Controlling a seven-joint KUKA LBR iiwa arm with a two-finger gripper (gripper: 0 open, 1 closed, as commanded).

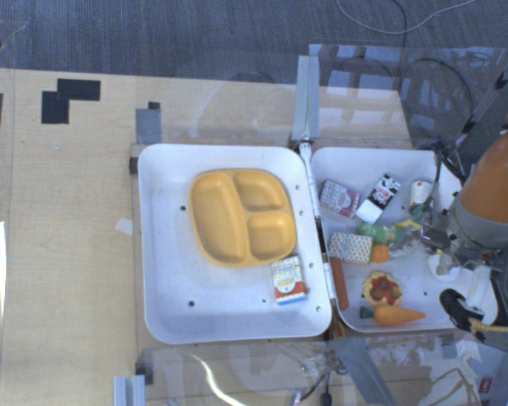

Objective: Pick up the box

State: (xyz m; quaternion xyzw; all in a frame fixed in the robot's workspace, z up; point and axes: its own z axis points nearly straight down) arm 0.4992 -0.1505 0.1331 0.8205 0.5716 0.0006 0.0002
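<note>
A small box [288, 279] with an orange, white and blue print lies flat in the left bin [165, 252], near its front right corner and just in front of the yellow divided plate [241, 216]. A second small box [339, 198], red and white, lies at the back left of the right bin [406, 157]. My gripper [433, 238] hangs low over the right side of the right bin, under the arm's orange band [495, 184], far to the right of both boxes. Nothing shows in its grasp.
The right bin holds several toy foods: a black-and-white carton [383, 194], a patterned packet [350, 246], a sausage [339, 282], a small pizza [382, 288], a carrot [395, 315] and a white cup [420, 191]. A raised divider [318, 227] separates the bins.
</note>
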